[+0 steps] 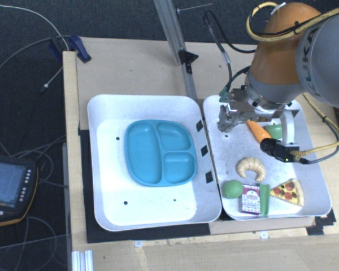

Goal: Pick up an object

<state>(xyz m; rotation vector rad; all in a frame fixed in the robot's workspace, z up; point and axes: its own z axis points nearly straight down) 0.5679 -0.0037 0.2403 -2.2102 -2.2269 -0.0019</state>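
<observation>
A grey robot arm reaches from the right over the right white bin (322, 193). Its claw (229, 120) hangs low near the bin's upper left; I cannot tell its state. Nearby lie a toy carrot (259, 131), croissant (252, 167), green ball (233, 188) and pizza slice (288, 192). The left bin (101, 151) holds a blue divided plate (160, 152).

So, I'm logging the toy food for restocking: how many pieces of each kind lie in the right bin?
Carrot: 1
Croissant: 1
Pizza slice: 1
Green ball: 1
Small box: 1
Green piece behind the carrot, partly hidden: 1
Total: 6
</observation>
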